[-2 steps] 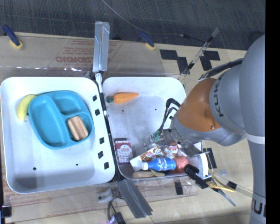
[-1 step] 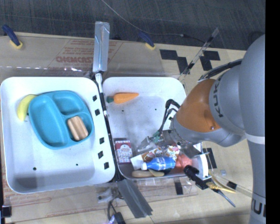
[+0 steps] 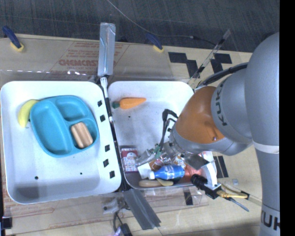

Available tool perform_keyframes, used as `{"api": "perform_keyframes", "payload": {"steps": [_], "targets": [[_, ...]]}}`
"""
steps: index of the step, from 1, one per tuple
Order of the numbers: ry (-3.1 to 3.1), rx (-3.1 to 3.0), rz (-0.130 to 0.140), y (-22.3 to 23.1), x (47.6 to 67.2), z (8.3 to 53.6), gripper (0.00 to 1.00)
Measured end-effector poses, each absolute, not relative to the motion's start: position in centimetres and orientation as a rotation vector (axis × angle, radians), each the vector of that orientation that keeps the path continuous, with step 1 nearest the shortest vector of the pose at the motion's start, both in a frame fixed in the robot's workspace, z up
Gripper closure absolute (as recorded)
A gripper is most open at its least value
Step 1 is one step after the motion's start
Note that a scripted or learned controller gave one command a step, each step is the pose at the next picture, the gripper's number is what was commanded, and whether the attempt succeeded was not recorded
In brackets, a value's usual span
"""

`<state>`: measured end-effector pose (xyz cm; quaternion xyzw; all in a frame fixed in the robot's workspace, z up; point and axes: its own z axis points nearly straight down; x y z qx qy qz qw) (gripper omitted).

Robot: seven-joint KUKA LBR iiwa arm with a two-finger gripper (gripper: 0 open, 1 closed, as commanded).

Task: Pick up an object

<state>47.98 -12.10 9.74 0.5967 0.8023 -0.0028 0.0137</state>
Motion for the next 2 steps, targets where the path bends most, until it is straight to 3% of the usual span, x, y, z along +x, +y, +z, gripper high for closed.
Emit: {"api": "perform_keyframes", "payload": {"steps": [1,2], "targets": [[2.924,1.137,0.001,-14.33,47.84,9.26,0.00],[2.926,1.127,0.003,-14.24,47.97,10.25,1.00]]}}
